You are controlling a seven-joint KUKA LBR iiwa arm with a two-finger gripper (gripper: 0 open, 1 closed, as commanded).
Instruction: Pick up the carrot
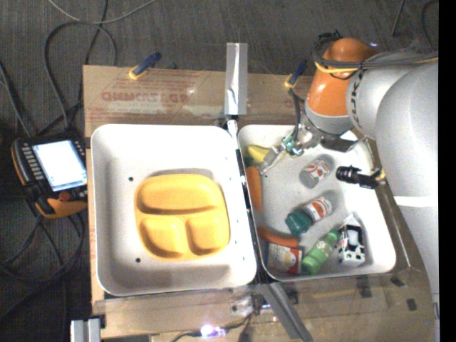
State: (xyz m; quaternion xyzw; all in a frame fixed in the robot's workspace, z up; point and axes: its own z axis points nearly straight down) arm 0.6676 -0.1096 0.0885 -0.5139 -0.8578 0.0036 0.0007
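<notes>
Though my tool (274, 157) is too small to read, so I cannot tell its state, the carrot (253, 187) lies along the right bin's (385, 258) left wall; the left bin (107, 191) holds a yellow tray (183, 215).

Robotics lab: cardboard-topped bench (171, 95), loose floor cables (68, 20), teach pendant (53, 169).

Faint reddish mirrored lettering on the cardboard sheet (153, 98) at twelve o'clock of the left bin (107, 191), too washed out to read, labels on the small can (315, 172), bottle (311, 214) and carton (351, 244) too small to read
</notes>
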